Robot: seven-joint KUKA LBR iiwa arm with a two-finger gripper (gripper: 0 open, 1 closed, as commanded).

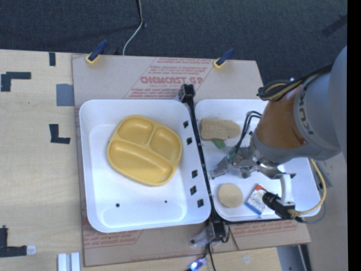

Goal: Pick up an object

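- I'm looking at a yellow divided plate (145, 149), smooth moulded plastic with three compartments, lying slightly askew in the left bin (93, 168).
- Both bins are showing shallow, glossy white walls with rounded corners; they're sitting on a brown cardboard sheet (169, 78) with red print.
- In the right bin (313, 174) I'm seeing a tan, rough-looking slab like a slice of bread (219, 129) near the far left corner, with a small green piece (218, 143) just beside it.
- A round, beige, matte disc like a biscuit (230, 195) is lying near the front wall, and a small flat packet (256, 200), blue, white and red, is resting just to its right.
- The gripper (232, 165) is hanging low over the middle of the right bin, between the slab and the disc; I cannot tell how its fingers are standing, nor whether it's touching anything.
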